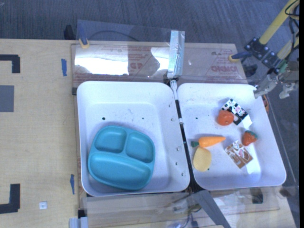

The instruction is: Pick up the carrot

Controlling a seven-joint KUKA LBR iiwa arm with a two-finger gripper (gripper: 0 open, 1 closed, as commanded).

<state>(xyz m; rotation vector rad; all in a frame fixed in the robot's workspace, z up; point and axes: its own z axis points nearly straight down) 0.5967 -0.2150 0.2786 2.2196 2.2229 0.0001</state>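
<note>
Carrot (210,140): orange, green stub at left, lying flat near right bin's (270,141) left edge. Yellow lemon (202,159) just below, nearly touching. Gripper (278,82) at bin's top-right corner; finger state indeterminate.

A single fixed camera looks down from above the table (33,127) at a slant, far enough back to take in both white bins whole: the left bin (95,94) mid-frame, the right bin (270,175) toward the right edge, floor beyond the top.
</note>
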